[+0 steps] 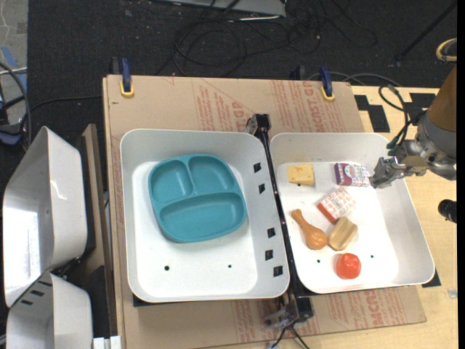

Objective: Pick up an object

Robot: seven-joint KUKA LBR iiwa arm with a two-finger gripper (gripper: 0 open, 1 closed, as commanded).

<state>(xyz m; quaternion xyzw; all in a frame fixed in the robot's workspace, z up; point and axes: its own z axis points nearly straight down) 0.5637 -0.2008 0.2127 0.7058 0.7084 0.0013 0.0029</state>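
Fingers: gripper point(381, 174) sits over the right bin's point(407, 217) far side; you cannot tell their state.
Teal plate point(196, 197): left bin.
Purple packet point(352, 174): just beside gripper, lying in bin.
Progress: nothing lifted; your pick remains undone.

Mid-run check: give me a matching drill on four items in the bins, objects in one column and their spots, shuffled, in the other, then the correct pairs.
Objects:
1. teal divided plate
2. yellow cheese wedge
3. red tomato
4. purple packet

Places:
A. right bin, near edge, below the bread roll
B. left bin
C. right bin, far side, closest to the gripper
D. right bin, far side, nearest the divider between the bins

Pairs: 1-B, 2-D, 3-A, 4-C
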